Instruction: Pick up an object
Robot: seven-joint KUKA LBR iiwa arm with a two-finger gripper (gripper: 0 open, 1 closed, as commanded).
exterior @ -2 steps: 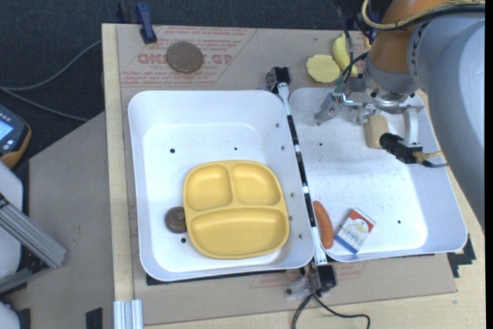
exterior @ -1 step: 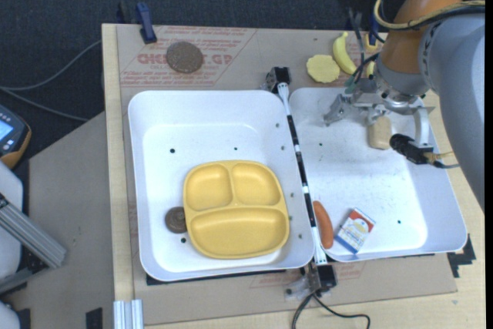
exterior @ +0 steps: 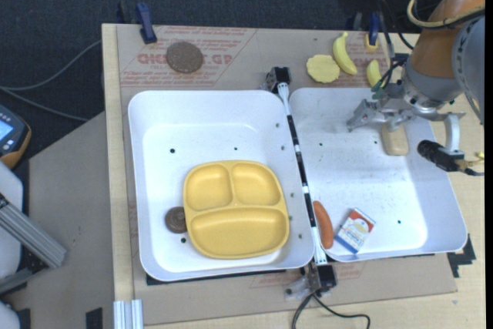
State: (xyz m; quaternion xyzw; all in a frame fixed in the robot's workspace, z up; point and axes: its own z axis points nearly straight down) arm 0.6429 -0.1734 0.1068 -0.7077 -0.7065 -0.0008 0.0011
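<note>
In the far part of the right bin point(exterior: 431, 243), my gripper point(exterior: 383, 119) hangs low over the floor with its grey fingers spread apart, so it is open. A small beige block point(exterior: 395, 142) lies on the bin floor just on the near side of the fingertips, not held. At the bin's near left wall lies a red-orange sausage point(exterior: 322, 224). A small blue, white and orange box point(exterior: 354, 230) rests beside it.
The left bin point(exterior: 154, 127) holds a yellow divided plate point(exterior: 234, 208) and a brown disc point(exterior: 176, 219). On the bench behind the bins lie another brown disc point(exterior: 184, 56), a yellow slice point(exterior: 323, 68) and a banana point(exterior: 344, 54).
</note>
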